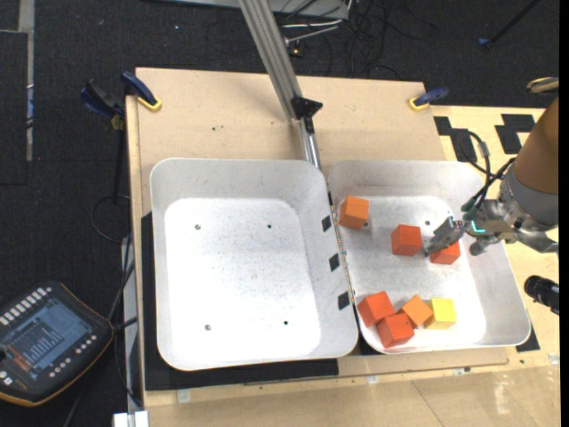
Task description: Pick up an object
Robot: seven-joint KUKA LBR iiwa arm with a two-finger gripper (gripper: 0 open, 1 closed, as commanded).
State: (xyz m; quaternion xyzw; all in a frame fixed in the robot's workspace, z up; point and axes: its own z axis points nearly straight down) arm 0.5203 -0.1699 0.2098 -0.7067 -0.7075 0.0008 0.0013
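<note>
gripper (442,239) over red cube (446,253) in right bin (498,283) | finger spread: can't tell | advice: centre on cube, clear of red-orange cube (406,239)

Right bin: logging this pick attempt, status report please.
End effector low in right white bin, at red cube; grip unconfirmed. Second red cube close beside. Other blocks apart.

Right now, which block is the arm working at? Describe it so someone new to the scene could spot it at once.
Start at the right white bin, the one that holds all the blocks. Along its right side, where the grey arm reaches in, the gripper sits over a red block. That block lies just right of another red block, and it alone is partly covered by the gripper.
</note>
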